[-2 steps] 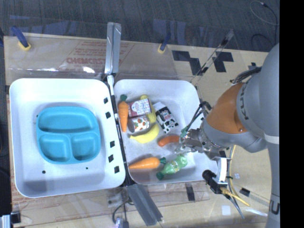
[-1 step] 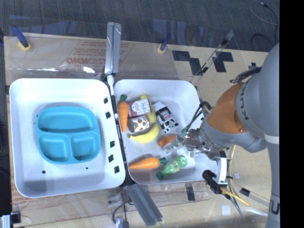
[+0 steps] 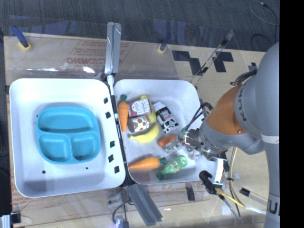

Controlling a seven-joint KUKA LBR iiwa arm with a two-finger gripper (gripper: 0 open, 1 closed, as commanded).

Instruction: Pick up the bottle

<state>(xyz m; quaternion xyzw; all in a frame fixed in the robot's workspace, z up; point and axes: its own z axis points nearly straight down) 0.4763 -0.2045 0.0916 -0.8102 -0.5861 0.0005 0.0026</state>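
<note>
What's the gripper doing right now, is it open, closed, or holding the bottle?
Gripper: at the right bin's right side, just above the green bottle; open or closed cannot be told, and no bottle is seen in its grasp.

The bottle (image 3: pixel 174 167) looks like clear green plastic, glossy. Both bins (image 3: pixel 23 127) are smooth, matt white plastic; the left one holds a blue tray (image 3: pixel 69 133) of smooth plastic. The arm (image 3: pixel 251 108) shows satin grey and orange shells.

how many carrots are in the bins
2, both in the right bin: one carrot stands along its left wall, the other carrot lies near the front edge. An orange item by the banana is unclear.
</note>
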